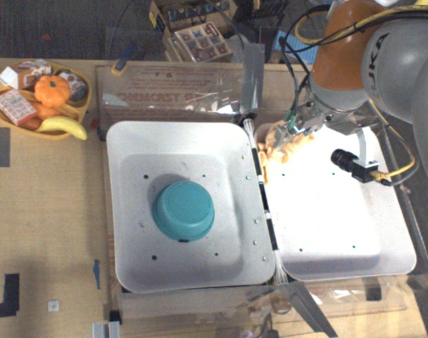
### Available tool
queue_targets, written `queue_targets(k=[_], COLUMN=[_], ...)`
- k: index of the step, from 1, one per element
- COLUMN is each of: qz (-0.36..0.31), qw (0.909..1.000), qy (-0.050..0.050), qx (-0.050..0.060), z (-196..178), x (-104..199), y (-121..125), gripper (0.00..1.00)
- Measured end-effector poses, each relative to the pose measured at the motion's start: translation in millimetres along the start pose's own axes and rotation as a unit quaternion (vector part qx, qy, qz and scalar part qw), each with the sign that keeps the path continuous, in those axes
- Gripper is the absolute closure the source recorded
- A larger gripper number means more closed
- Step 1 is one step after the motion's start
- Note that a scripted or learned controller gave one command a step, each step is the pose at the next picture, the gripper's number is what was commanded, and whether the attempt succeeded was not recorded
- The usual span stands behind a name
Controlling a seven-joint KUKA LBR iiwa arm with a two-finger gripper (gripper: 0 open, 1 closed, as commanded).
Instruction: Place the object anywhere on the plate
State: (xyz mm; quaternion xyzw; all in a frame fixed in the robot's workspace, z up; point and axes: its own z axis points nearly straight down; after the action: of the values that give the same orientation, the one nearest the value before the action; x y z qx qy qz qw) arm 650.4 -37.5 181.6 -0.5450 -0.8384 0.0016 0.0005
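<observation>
The object (279, 148) is a pale orange, lumpy thing lying in the back corner of the right bin (341, 252), hard against the wall shared with the other bin. It sits just below and to the view's left of my gripper (296, 127), so close that the two overlap on my screen. From here I cannot tell whether the gripper is clenched, released or grasping it. The teal plate (184, 210) is well away from the gripper, down and toward the view's left, in the middle of the left bin (129, 146). Much farther from the gripper, at the bench's far corner, I see a yellow dish of toy food (38, 104).
</observation>
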Motion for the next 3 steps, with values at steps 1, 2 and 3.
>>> queue_targets(k=[1,2,3], qz=[0.000,-0.198,-0.387], qw=[1.0000,0.9802,0.9220], qy=[0.000,0.001,0.001], qx=[-0.001,0.000,-0.001], z=[-40,-28,-25], x=[-1,47,102], y=[1,17,28], gripper=[1.00,1.00,1.00])
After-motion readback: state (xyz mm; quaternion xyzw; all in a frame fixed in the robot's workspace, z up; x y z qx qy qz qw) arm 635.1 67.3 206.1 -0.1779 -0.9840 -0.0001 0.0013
